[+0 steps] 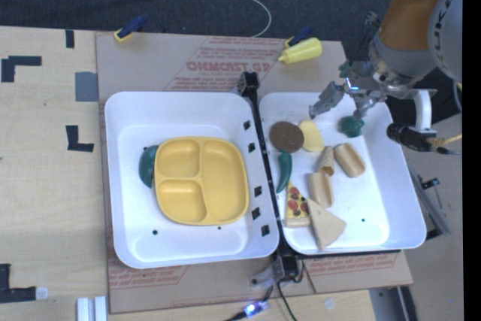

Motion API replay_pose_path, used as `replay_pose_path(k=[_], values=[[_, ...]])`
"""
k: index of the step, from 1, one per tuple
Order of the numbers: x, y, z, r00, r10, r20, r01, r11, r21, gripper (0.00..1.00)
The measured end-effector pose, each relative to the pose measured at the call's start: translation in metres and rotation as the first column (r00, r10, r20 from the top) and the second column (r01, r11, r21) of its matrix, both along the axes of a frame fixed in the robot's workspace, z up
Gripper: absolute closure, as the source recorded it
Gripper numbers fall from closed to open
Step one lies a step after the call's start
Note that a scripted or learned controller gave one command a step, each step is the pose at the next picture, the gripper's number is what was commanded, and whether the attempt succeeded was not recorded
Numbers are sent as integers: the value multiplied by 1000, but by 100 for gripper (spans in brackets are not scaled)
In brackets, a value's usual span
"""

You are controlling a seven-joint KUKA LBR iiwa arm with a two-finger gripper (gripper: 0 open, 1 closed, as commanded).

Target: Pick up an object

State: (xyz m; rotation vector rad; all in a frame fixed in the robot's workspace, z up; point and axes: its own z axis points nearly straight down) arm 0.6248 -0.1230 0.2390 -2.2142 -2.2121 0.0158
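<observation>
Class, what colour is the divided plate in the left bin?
Yellow; the plate shows in the camera view.

Red printed letters on the brown cardboard sheet (pixel 218 64) behind the two white bins (pixel 120 162), seen upside down and too blurry to read for sure, more faint red print on the cardboard edge in front of the bins, also not readable

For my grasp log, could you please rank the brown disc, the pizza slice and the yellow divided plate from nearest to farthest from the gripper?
From the gripper:
1. Brown disc, right bin's upper left.
2. Pizza slice, right bin's lower left.
3. Yellow divided plate, in the left bin.
</observation>
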Motion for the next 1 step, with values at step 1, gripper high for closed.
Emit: replay_pose_path(k=[1], values=[[2,0,9,1000,3,14,-2,1000,-1,0]])
